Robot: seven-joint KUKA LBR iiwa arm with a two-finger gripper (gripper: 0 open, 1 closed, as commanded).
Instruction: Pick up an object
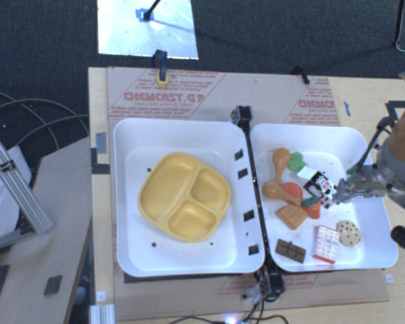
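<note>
Lying nearest the camera in the right bin (374, 181) are a chocolate bar (290, 250), a wafer pack (326, 243) and a cookie (349, 233). Behind them, the gripper (339, 193) is hovering just beside a small black-and-white toy (320, 183); its grip cannot be judged. That toy looks light, rigid and somewhat slippery, best pinched across its short sides, and is angling diagonally.

Dark carpet (40, 39) (cables (27, 127) trailing).
</note>
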